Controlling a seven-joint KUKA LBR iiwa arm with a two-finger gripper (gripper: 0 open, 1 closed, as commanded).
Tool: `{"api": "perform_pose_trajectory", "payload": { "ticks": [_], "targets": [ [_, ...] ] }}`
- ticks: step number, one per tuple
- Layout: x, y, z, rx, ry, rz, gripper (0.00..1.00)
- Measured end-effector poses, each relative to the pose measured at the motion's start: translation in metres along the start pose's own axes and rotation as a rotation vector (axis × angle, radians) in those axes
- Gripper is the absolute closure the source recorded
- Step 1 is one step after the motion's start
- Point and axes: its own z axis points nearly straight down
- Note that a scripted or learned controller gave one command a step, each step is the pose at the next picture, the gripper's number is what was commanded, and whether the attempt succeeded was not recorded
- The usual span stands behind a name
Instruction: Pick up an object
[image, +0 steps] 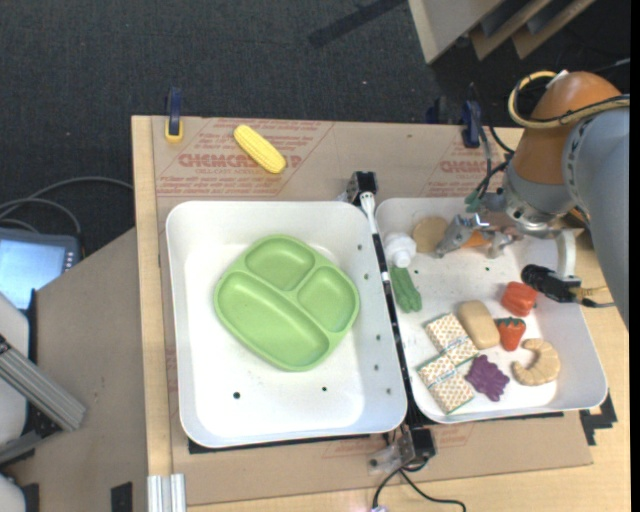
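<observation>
The hand (462, 232), grip state untellable, hovers beside a tan cookie (428, 234): likely light, rigid plastic, best pinched across its edges.

A lime-green divided plate (287, 300) sits in a white bin (190, 330). A yellow corn cob (259, 148) lies on tan cardboard (330, 150) printed with red lettering. Nearby: checkered crackers (448, 358), purple grapes (487, 377).
</observation>
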Motion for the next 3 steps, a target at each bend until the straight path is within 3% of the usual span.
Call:
{"api": "perform_pose_trajectory", "payload": {
  "ticks": [1, 2, 3],
  "targets": [
    [-0.019, 0.001, -0.001, -0.005, 0.000, -0.001, 0.00],
    [-0.058, -0.058, -0.005, -0.025, 0.006, -0.004, 0.00],
    [-0.057, -0.129, -0.002, -0.022, 0.004, -0.006, 0.00]
  ]
}}
